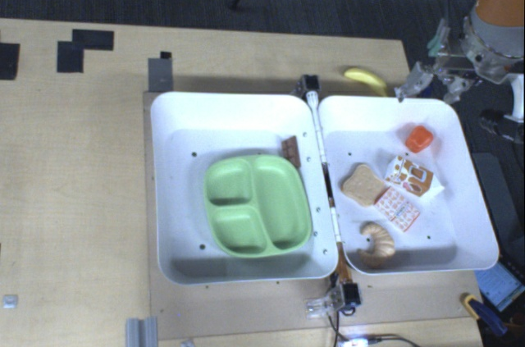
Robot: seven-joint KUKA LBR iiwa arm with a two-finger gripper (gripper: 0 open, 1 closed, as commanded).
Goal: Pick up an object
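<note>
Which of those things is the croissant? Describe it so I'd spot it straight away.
Look in the right-hand white bin, then down to its near edge. The croissant lies there, just below the slice of toast and left of the printed packets. It is the one curved, golden-brown, ridged pastry; the toast is flat and pale.

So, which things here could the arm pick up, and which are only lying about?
For the job, in the right bin:
orange block
slice of toast
two printed packets
croissant
gripper

Lying about:
green divided tray
small brown piece
yellow banana
</note>
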